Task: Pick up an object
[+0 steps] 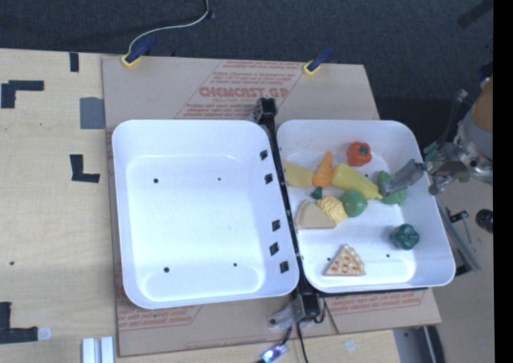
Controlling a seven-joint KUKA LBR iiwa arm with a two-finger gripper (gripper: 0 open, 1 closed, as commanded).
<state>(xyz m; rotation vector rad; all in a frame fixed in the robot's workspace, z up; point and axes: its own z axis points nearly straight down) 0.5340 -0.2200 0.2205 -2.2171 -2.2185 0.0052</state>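
Wooden desk (48,217) with black tape marks carries a brown cardboard sheet (240,89) clipped at its far edge by two blue-and-yellow clamps (138,50). On the sheet, two shallow white plastic bins side by side: left bin (192,209), and right bin (425,217) holding all the toy food. Grey robot arm (473,145) reaches in from the right edge, its gripper (398,181) low over the right bin's right half, just beside a dark green leafy toy (386,191); fingers too blurred, cannot tell how far open or whether anything is held. In the right bin: yellow banana-like toy (353,180) centre, touching a round green toy (354,204); pale yellow piece (298,175) at left by the divider; beige wedge (313,217) with a yellow corn-like piece (332,207) on it; pizza slice toy (345,262) near edge; orange carrot toy (323,169) upright-ish, far centre; red tomato toy (359,153) far; dark green broccoli-like toy (405,236) right, apart from the rest.
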